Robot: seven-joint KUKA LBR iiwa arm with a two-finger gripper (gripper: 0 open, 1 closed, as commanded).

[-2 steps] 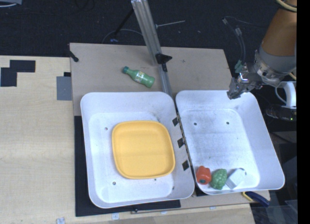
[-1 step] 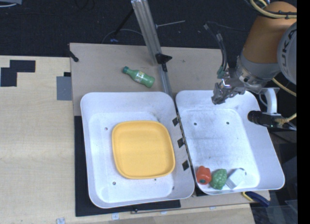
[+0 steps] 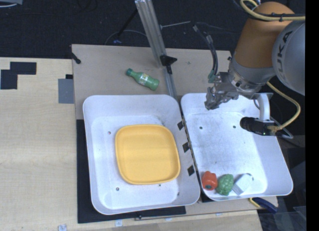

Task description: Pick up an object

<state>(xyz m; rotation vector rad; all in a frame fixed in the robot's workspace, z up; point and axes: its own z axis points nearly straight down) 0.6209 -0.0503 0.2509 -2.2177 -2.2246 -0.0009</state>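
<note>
The gripper [image 3: 213, 101] hung over the far edge of the right bin [image 3: 279, 162]; whether its fingers were apart or together could not be told. The likely targets, a red piece [image 3: 209, 180], a green piece [image 3: 225, 184] and a pale block [image 3: 242, 183], lay touching in the near corner, well apart from it. A good try probably meant crossing the bin, then descending on the outermost piece to avoid nudging its neighbours.

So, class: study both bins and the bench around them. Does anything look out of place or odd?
Yes. A small green bottle lies on its side on the bench, behind the left bin and outside both bins. The other small things, a red and a green item, crowd the right bin's near corner. The yellow plate sits flat.
</note>
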